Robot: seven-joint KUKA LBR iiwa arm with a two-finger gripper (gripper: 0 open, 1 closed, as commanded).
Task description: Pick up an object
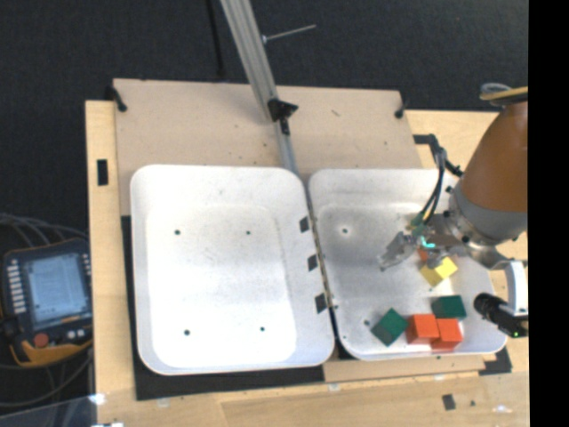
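Note:
In the right bin lie several small blocks. A yellow block sits right beside the wrist. One green block lies near the front edge, and another green block lies further right. Two orange blocks sit side by side between the green ones. My gripper hangs low over the middle of the right bin, just left of the yellow block and above the bare bin floor. Nothing visible is held in it.
The left bin stands next to the right one, with a row of black clips at the seam. A slanted metal pole rises from the back. A teach pendant lies off the bench at left.

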